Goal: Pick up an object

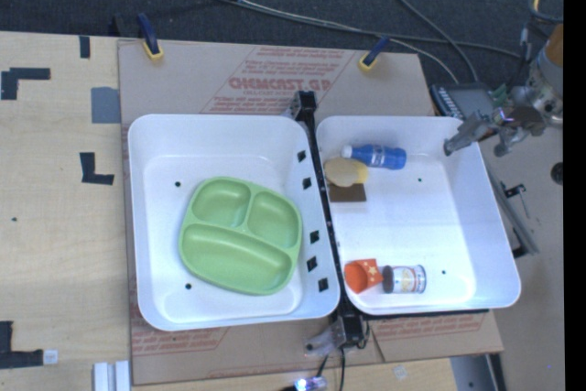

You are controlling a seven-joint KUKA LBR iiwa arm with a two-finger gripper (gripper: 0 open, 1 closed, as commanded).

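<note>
In the right bin [490,224] a blue bottle [377,157] lies on its side near the back. Just left of it a tan rounded object [343,170] rests on a brown block [348,191]. At the bin's front lies a small jar [394,278] with an orange end and a dark cap band. My gripper [478,145] hangs over the bin's back right rim, to the right of the blue bottle and apart from it. Its two fingers are spread, with nothing between them.
The left bin [151,197] holds a green divided plate [242,234]. A black divider [316,197] runs between the bins. Both bins sit on a cardboard sheet [275,78] held by clamps. Cables cross the dark floor behind.
</note>
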